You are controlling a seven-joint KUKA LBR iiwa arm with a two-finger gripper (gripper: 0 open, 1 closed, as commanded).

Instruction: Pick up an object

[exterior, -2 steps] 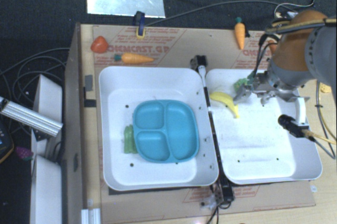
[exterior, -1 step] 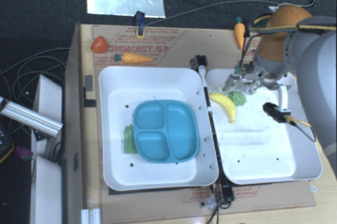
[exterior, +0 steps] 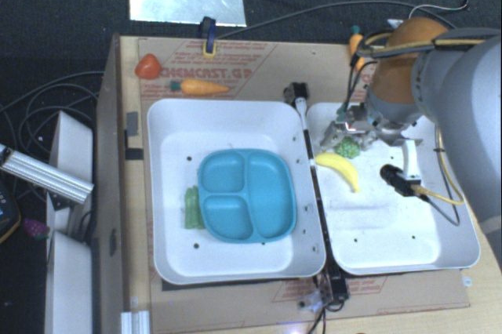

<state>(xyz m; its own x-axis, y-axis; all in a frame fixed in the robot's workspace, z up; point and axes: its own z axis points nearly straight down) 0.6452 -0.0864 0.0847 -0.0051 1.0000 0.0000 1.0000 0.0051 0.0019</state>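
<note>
1. Arm (exterior: 455,81): smooth grey casing, orange band, entering from 3 o'clock over the right bin.
2. Two shallow white plastic bins, left (exterior: 169,191) and right (exterior: 392,246), side by side, rounded corners.
3. Blue divided plate (exterior: 247,195): glossy, three compartments, centre of left bin; a green piece (exterior: 192,208) touches its 9 o'clock edge.
4. Banana (exterior: 341,168): yellow, curved, smooth, at the right bin's 10 o'clock, near the wall.
5. Gripper (exterior: 351,135): low over a knobbly green object (exterior: 347,147) just 12 o'clock of the banana; opening and grasp cannot be told.
6. Carrot (exterior: 198,87) and a red-orange item (exterior: 147,67) on the cardboard at 11 o'clock.
</note>
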